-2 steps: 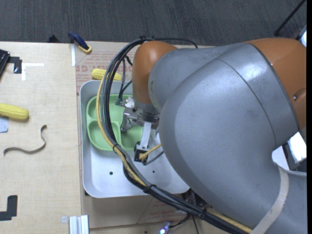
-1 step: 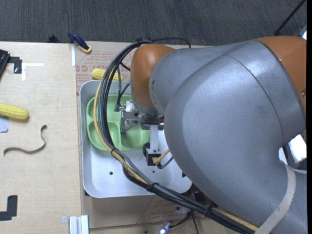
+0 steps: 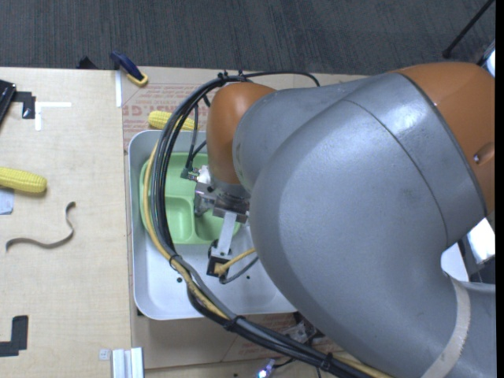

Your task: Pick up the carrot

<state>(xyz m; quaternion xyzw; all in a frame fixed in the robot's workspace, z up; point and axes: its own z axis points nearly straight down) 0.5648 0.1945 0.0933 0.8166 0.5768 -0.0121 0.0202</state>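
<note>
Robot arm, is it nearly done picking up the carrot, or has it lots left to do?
Not finished, as far as I can see. Done: the arm is over the white bin, with its gripper above the green tray. In hand: nothing I can make out, because the arm hides what lies under the gripper. Left: grabbing the carrot and lifting it clear of the bin.

A grey robot arm point(image 3: 354, 211) with an orange band point(image 3: 230, 128) reaches over a white bin point(image 3: 157, 298). Inside the bin is a light green tray point(image 3: 179, 215). Left of the bin, the pale wood bench point(image 3: 63, 305) carries a yellow corn cob point(image 3: 20, 180) and a dull brown wavy strip point(image 3: 47, 241). Above the bin are another yellow piece point(image 3: 160, 119) and a blue clamp point(image 3: 130, 69) tipped yellow. Beyond, dark grey carpet point(image 3: 236, 14).
</note>
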